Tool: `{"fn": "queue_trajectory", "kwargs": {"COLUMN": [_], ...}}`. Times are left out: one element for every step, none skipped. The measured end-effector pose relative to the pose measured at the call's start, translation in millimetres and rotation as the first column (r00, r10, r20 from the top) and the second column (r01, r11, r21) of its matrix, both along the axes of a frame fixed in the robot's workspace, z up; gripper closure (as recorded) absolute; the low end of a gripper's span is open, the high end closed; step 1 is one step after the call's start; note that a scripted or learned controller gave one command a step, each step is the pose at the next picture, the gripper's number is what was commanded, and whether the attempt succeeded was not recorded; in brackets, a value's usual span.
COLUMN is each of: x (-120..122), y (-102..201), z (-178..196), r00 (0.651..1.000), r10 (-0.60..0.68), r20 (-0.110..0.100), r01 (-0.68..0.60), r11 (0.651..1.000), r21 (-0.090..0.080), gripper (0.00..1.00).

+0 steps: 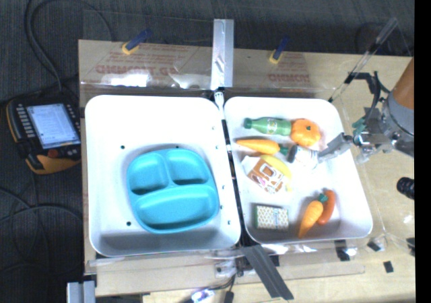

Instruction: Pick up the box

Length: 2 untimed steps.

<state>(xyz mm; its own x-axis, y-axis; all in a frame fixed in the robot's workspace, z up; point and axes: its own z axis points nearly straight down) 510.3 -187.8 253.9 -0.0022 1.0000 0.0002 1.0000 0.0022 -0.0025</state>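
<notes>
In the right bin [350,180], an orange-and-white box [267,175] lies tilted near the middle. A small flat box with a green speckled face [271,216] rests near the front wall. My gripper [350,140] hangs over the bin's right rim, level with the orange fruit, to the right of both boxes and well apart from them. Nothing shows in its grasp. The grey arm with its orange band [407,89] comes in from the right edge.
The right bin also holds a green bottle [268,124], an orange fruit [306,132], a yellow banana-like piece [256,146] and two carrots [316,211]. A blue divided tray [173,188] lies in the left bin [108,160]. A pendant [44,128] sits off the bench at left.
</notes>
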Motion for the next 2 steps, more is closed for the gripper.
{"fn": "queue_trajectory", "kwargs": {"x": [0.5,45.4], "y": [0.6,-21.0], "z": [8.5,82.4], "r00": [1.0,0.983], "r10": [0.001,-0.181], "r20": [-0.001,0.002], "r01": [-0.001,0.181], "r11": [1.0,0.983], "r21": [0.0,-0.004], "gripper": [1.0,1.0]}}
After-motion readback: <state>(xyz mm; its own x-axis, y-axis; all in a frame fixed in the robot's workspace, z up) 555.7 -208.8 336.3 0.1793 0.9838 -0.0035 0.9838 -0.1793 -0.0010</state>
